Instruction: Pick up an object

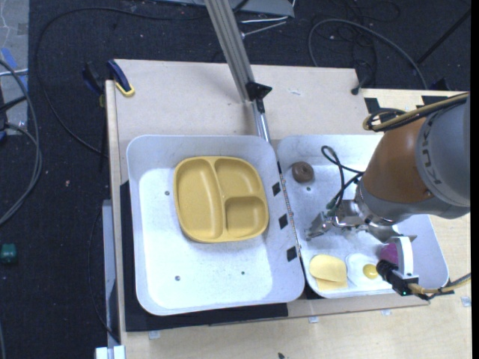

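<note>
Arm (419, 163) reaches in over the right bin (314, 152), gripper (320, 226) low near the bin's middle; can't tell whether it's open or closed, and nothing is visibly between its tips. Right bin holds a small brown round piece (302, 172) near its far left, a pale yellow piece (328, 270) and a white-and-yellow piece (364, 268) at the near edge, plus a magenta piece (388, 251) just beside the arm. Left bin (150, 223) carries a yellow divided tray (221, 198), lying flat.
</note>
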### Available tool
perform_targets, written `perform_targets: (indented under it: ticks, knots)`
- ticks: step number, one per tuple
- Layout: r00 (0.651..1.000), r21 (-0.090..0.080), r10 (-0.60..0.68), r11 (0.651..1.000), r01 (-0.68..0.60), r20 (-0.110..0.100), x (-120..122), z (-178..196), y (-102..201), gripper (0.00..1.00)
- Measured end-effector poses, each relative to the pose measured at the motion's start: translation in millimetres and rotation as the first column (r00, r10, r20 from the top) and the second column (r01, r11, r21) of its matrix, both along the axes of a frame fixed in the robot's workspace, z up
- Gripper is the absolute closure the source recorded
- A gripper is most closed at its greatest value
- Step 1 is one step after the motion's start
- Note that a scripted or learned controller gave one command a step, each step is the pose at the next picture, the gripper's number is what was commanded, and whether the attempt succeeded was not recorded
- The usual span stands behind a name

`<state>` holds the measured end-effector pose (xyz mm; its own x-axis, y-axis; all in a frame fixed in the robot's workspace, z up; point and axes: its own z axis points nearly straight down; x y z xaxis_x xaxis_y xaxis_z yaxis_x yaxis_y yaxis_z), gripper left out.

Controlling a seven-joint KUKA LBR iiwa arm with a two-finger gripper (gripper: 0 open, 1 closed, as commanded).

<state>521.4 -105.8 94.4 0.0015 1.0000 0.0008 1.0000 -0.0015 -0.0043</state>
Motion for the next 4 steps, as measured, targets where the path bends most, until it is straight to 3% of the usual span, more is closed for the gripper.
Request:
perform_targets:
  ticks: [1,3,4]
  knots:
    - [1.0,-0.001,-0.001,1.0,0.001,0.004,1.1,12.7,-0.2,1.0]
    - [1.0,-0.002,0.005,1.0,-0.005,0.009,13.5,134.8,1.7,1.0]
    - [1.0,-0.002,0.005,1.0,-0.005,0.008,14.5,158.0,1.8,1.0]
